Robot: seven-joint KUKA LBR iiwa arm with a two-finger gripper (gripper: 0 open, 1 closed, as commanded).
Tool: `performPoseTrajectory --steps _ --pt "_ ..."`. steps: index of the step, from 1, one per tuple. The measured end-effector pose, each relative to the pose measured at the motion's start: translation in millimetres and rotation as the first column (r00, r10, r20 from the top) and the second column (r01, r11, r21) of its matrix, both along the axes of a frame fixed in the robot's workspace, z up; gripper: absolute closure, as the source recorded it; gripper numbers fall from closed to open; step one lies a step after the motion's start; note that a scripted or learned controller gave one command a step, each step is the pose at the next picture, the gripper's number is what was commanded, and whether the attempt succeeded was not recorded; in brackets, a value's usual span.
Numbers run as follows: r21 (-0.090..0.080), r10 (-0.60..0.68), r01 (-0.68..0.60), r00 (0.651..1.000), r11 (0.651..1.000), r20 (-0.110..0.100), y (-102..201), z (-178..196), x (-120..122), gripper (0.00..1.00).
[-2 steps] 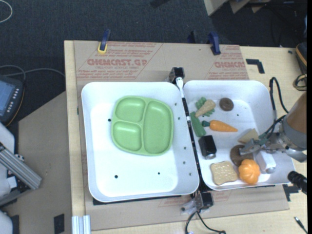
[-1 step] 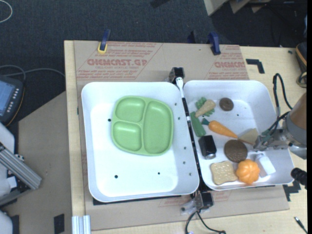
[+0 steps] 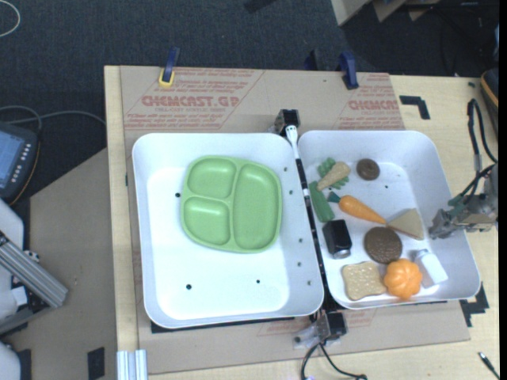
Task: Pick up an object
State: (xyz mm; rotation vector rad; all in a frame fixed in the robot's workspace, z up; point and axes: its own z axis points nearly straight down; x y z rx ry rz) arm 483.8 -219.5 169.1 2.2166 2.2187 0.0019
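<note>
A smooth green divided plate (image 3: pixel 233 204) lies in the left bin (image 3: pixel 158 283). In the right bin (image 3: pixel 420 153) lie a tapered orange carrot (image 3: pixel 362 209), a round brown cookie (image 3: pixel 383 244) and a ribbed pumpkin (image 3: pixel 402 279). The claw (image 3: pixel 440 225) hovers at the right rim; whether it is open cannot be told.

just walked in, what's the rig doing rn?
The claw is at the right edge of the right bin, low beside the tan wedge, with nothing visibly held. Toy carrot, orange pumpkin and bread slice lie in that bin. The green divided plate sits in the left bin.
</note>
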Motion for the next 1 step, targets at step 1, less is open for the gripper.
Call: performPoseTrajectory --steps 1 --pt "-0.001 0.001 -0.001 1.000 1.000 0.002 -0.6 53.4 1.3 1.00"
